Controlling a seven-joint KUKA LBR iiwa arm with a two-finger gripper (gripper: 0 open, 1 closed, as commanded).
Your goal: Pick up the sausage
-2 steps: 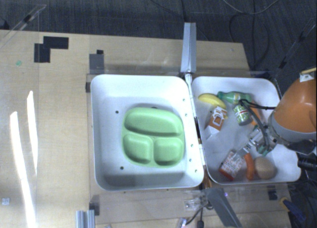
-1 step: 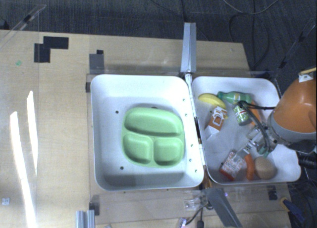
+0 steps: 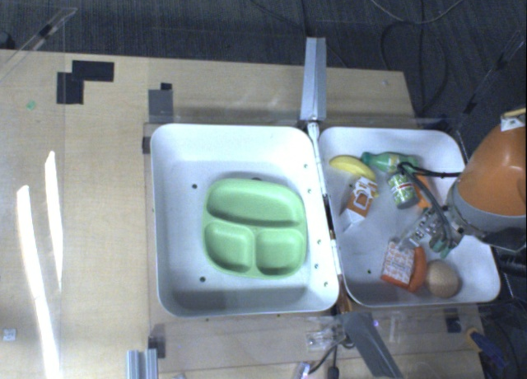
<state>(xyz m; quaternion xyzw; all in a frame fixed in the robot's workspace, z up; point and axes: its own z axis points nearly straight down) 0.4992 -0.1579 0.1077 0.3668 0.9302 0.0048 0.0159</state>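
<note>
The sausage (image 3: pixel 418 270), orange-red and short, lies near the front of the right bin (image 3: pixel 362 278). A small red-and-white packet (image 3: pixel 397 262) partly covers its left side, and a tan egg-shaped item (image 3: pixel 442 280) rests against its right. My gripper (image 3: pixel 428 233) hangs low in the right bin just above and behind the sausage. It reaches in from the right, below the arm's orange band (image 3: pixel 494 175). I see nothing held in it.
Further back in the right bin lie a banana (image 3: pixel 352 166), a green bottle (image 3: pixel 387 160), a green can (image 3: pixel 403 189), a thin orange stick (image 3: pixel 423 194) and a small white-orange carton (image 3: pixel 359 198). The left bin (image 3: pixel 173 204) holds a green divided tray (image 3: pixel 254 226).
</note>
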